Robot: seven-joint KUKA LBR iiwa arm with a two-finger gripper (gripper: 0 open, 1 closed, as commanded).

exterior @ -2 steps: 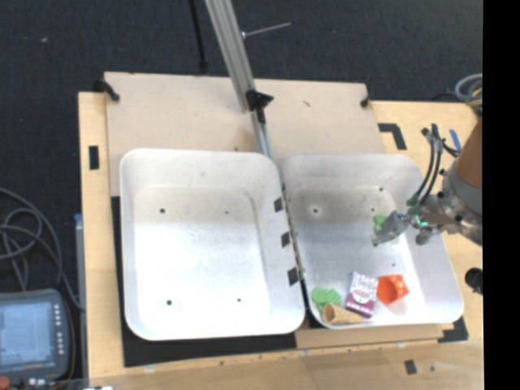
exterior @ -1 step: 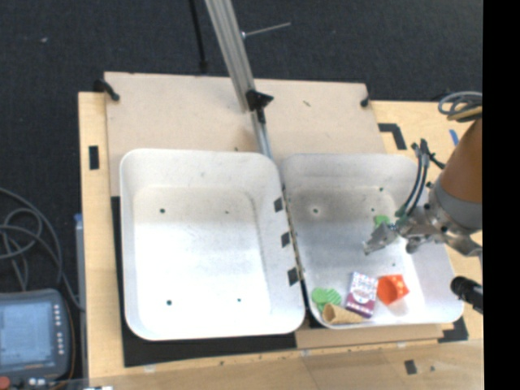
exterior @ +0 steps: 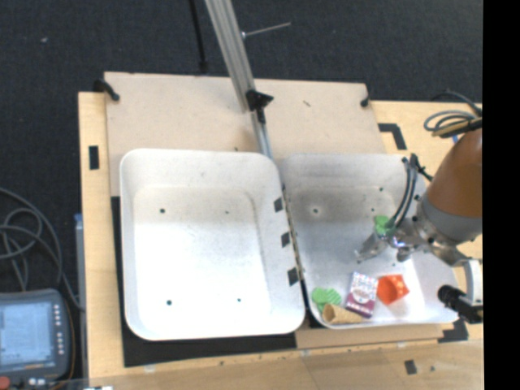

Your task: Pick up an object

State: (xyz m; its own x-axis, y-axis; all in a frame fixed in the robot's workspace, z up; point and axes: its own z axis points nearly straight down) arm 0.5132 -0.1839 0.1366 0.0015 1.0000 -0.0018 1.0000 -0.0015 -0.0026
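Observation:
My gripper (exterior: 383, 252) hangs over the right part of the right bin (exterior: 341, 177), its two fingers spread apart and open with nothing between them. A small green object (exterior: 380, 221) lies just behind the fingers, close to the wrist. In front of the gripper, near the bin's front edge, lie an orange-red block (exterior: 392, 289) and a purple and white packet (exterior: 362, 292). Further left in the front corner are a green piece (exterior: 324, 296) and a tan cone-like piece (exterior: 338, 314).
The left bin (exterior: 146, 177) sits beside the right one, with a raised rim between them (exterior: 286, 234). A metal pole (exterior: 236, 55) rises at a slant from behind the bins. The grey arm with its orange band (exterior: 459, 181) enters from the right.

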